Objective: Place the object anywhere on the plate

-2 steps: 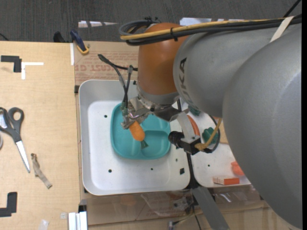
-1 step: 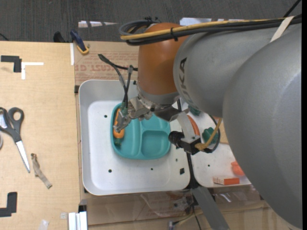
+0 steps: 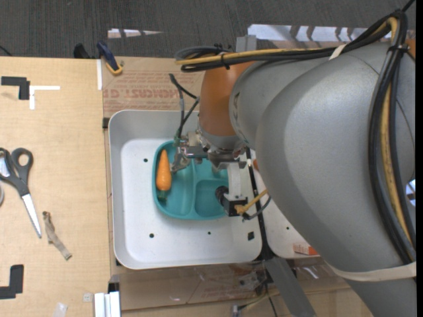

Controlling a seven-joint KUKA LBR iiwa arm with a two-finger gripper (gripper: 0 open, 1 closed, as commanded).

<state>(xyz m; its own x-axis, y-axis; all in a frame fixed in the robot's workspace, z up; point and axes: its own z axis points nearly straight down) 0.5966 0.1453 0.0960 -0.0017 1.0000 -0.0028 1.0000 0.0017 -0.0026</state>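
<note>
Over the left bin, my gripper hangs at the teal plate's upper edge. Orange carrot lies on the plate's left compartment, near its left rim. Finger state: cannot tell. White bin floor open left and below.

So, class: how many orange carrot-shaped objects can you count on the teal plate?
1. The carrot lies in the left compartment of the teal plate, beside the gripper. The arm covers the plate's right side, so another could be hidden.
</note>
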